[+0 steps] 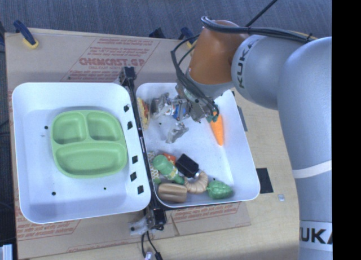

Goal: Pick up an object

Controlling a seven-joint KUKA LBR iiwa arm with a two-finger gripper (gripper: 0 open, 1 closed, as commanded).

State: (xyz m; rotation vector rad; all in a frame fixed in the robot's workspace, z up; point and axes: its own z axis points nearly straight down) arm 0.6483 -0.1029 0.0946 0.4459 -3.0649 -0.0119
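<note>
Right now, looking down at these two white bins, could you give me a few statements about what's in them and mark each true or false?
1. The green divided plate lies in the left bin. True.
2. The orange carrot lies in the left bin. False: it lies in the right bin.
3. The arm's gripper hangs over the right bin. True.
4. The toys piled at the right bin's near edge are all green. False: a black block and a brown piece lie there too.
</note>
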